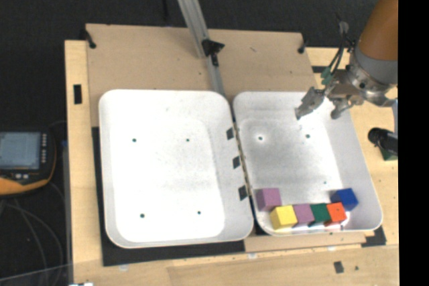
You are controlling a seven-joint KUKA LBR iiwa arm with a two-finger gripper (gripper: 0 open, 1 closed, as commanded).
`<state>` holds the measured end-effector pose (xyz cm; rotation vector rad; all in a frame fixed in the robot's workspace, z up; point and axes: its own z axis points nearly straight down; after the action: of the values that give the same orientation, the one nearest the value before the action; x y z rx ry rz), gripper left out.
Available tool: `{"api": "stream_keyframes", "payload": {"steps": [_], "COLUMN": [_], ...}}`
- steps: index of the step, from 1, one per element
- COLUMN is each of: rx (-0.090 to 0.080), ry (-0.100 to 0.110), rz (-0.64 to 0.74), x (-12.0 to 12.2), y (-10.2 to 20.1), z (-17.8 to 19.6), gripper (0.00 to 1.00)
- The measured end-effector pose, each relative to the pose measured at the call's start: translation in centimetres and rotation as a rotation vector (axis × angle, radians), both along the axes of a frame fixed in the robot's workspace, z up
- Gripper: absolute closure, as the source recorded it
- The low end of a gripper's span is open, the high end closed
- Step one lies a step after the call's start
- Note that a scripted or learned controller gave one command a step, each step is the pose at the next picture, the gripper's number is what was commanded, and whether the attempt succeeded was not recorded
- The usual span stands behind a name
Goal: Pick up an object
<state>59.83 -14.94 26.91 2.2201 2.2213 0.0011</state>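
Pincer [323, 106] open, empty, above right bin [288, 144]

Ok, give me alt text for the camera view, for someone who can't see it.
A grey robot arm's gripper hovers open over the far end of the right white bin, holding nothing. Coloured blocks cluster along that bin's near edge; the left white bin lies beside it.

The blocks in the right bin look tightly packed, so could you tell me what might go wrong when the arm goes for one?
1. The yellow block, purple block, green block and orange block sit in a touching row, so fingers may not fit between them and could shove neighbours.
2. That row hugs the right bin near wall, so a finger could strike the rim.
3. The gripper hangs over the bin's far end, well away from the blocks.
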Motion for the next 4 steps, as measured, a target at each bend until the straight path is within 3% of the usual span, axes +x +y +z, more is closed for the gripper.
{"api": "stream_keyframes", "payload": {"steps": [1, 2, 3, 4], "rx": [-0.001, 0.003, 0.003, 0.002], "ry": [-0.003, 0.005, 0.004, 0.003], "rz": [0.001, 0.008, 0.008, 0.006], "x": [0.1, 0.8, -0.4, -1.2], "y": [-0.1, 7.8, 15.6, 19.8], "z": [1.1, -4.7, -7.4, -7.2], "gripper": [1.00, 1.00, 1.00, 1.00]}}
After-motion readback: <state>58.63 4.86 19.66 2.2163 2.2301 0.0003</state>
